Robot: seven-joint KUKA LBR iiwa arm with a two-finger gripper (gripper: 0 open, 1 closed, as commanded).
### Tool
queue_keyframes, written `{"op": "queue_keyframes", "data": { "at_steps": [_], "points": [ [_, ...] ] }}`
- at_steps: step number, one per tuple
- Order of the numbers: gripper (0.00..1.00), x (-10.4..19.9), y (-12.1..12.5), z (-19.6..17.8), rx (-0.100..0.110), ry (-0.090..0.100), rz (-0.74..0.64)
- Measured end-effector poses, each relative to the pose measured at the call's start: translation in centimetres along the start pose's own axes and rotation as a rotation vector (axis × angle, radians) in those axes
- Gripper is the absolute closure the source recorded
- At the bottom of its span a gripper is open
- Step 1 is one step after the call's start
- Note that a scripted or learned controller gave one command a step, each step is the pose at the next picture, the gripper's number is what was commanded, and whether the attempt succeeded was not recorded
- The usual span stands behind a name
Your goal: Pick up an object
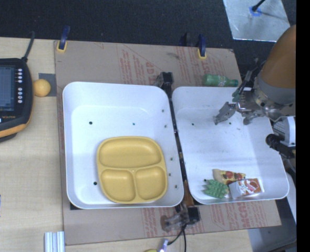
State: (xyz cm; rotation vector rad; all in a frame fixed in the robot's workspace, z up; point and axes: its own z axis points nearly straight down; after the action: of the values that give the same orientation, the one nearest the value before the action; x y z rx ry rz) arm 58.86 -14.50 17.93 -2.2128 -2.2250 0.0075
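Bench surroundings outside the bins

A black and orange control pendant (5, 98) is laid at the bench's left edge, with a small yellow ball (41, 87) just beside it on the right. A green bottle (220, 80) is seen lying near the cardboard sheet's (118, 62) far right corner. Blue clamps (63, 38) are fixed along its far edge.

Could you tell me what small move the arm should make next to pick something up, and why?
Probably travel toward the near edge of the right bin. The gripper hangs over bare floor at its far end with nothing between its fingers, while the toys, a green toy and a pizza slice, lie near that edge.
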Motion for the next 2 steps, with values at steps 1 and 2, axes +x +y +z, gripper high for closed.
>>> {"op": "queue_keyframes", "data": {
  "at_steps": [1, 2],
  "points": [
    [0.0, 3.7, 2.9, 8.8, 0.0, 0.0, -0.001],
    [0.0, -0.7, 5.4, -5.8, -0.007, 0.0, 0.003]
  ]
}}
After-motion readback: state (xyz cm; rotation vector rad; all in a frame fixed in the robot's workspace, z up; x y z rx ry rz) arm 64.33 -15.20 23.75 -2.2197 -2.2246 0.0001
